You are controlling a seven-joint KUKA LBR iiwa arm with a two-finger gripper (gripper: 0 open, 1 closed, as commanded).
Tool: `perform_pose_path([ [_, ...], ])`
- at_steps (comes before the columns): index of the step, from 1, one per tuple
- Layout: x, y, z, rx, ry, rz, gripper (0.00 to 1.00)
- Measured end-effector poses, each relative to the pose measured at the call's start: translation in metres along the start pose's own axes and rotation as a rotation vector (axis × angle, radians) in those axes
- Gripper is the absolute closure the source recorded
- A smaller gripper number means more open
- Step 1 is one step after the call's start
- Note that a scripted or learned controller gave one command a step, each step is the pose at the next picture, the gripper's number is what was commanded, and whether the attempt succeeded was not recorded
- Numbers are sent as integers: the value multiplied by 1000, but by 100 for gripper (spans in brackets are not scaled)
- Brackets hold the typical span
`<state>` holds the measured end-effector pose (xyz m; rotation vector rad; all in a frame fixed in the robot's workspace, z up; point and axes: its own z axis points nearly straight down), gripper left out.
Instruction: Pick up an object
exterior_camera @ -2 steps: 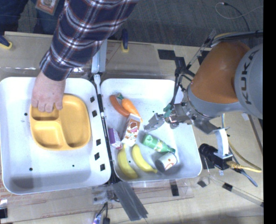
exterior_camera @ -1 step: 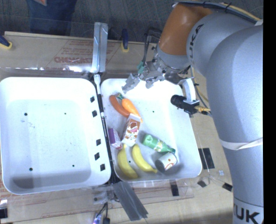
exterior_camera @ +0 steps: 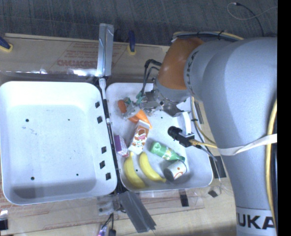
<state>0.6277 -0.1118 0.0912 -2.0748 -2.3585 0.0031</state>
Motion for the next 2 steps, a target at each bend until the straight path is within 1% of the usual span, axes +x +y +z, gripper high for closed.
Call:
perform_pose_path([
  [1, 54, 29, -101, -3, 0, -50, 0],
  [2, 8, 30, -8, 1, 0, -14, 0],
])
